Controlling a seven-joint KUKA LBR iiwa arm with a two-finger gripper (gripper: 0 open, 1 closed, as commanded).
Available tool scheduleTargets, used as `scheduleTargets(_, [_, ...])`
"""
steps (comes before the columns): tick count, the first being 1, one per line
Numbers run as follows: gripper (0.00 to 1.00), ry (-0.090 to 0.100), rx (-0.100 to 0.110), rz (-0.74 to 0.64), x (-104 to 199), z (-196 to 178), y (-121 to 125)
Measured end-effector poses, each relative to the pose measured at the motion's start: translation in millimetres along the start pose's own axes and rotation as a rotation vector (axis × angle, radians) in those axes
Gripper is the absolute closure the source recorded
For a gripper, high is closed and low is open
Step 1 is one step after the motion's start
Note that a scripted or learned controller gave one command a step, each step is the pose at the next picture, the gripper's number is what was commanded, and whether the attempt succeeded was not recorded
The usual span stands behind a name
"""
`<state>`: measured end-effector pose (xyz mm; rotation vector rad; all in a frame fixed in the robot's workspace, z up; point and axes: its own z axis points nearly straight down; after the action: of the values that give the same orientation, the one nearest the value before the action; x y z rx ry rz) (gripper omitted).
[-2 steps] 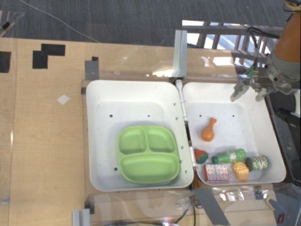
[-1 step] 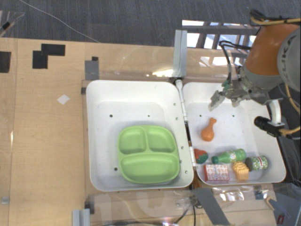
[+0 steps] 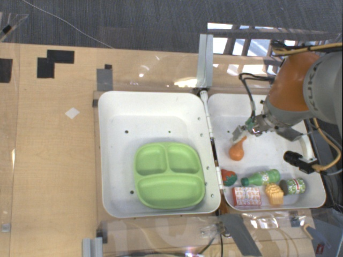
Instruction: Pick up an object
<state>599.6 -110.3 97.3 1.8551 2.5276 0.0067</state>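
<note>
Over the right white bin [image 3: 316,197], the gripper [image 3: 245,131] pinched the thin stem of an orange, pear-shaped plastic toy [image 3: 237,151], probably light, stiff and slippery; its bulb offered surer purchase.

A robotics lab is showing here: a wooden worktop [image 3: 48,143] is carrying two white bins [image 3: 155,111], with loose cables [image 3: 249,92] and grey carpet [image 3: 134,9] lying beyond its far edge.

Light was bright and even, shadows soft. Glare streaked the bench [image 3: 161,74] beyond the bins [image 3: 155,108]. Focus stayed slightly soft.
</note>
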Motion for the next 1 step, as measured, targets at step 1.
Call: scheduleTargets(1, [0.0,-0.007,-0.012,-0.172,6.0,4.7,-6.4])
